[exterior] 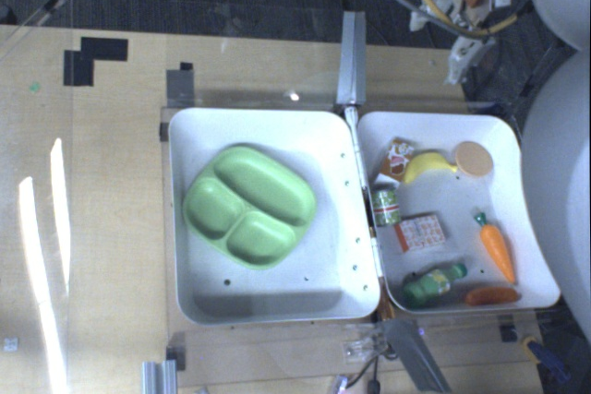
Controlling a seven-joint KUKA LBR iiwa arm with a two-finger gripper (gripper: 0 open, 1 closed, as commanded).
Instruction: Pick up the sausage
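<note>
The sausage (pixel 491 295) is a short reddish-brown piece. It lies flat near the front right corner of the right bin (pixel 531 198), just below the carrot (pixel 497 251). My gripper (pixel 460 60) hangs well behind the right bin's back rim, above the bench at the top right, far from the sausage. Yellow and black cables loop around the wrist above it.
The right bin also holds a green bottle (pixel 434 283), a small printed box (pixel 420 232), a can (pixel 385 206), a yellow fruit (pixel 429 166), a tan disc (pixel 473 159) and a small packet (pixel 397 156). A green divided plate (pixel 249 205) sits in the left bin (pixel 185 291).
</note>
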